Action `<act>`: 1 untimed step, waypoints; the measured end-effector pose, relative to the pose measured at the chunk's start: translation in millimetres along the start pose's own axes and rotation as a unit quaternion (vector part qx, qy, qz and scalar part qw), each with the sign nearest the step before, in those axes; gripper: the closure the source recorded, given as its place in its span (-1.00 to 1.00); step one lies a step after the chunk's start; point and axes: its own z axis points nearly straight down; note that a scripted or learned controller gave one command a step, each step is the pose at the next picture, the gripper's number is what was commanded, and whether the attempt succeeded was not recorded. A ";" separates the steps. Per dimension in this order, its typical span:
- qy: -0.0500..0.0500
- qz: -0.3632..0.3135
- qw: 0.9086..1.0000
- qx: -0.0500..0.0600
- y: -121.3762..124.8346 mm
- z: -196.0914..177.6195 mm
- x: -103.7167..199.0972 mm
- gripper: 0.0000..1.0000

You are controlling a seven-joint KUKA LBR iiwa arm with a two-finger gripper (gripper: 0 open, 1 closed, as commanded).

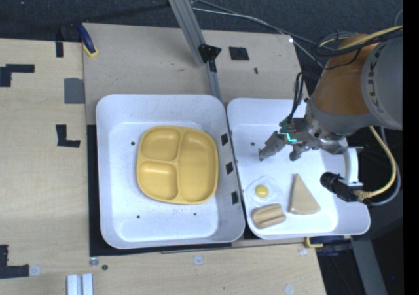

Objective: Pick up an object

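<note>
Right now the gripper [283, 150] hangs spread, seemingly holding nothing, above the right bin [243, 117] with 3 food pieces.

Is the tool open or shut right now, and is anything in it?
Open and empty: the tool hangs over the right bin, its two fingers spread apart with bare white floor showing between them.

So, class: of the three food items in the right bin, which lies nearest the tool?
The tan wedge, just below the tool; fried egg and bread roll lie farther.
</note>
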 end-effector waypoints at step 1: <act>0.000 0.000 1.000 -0.001 0.6 -0.8 -0.1 -1.00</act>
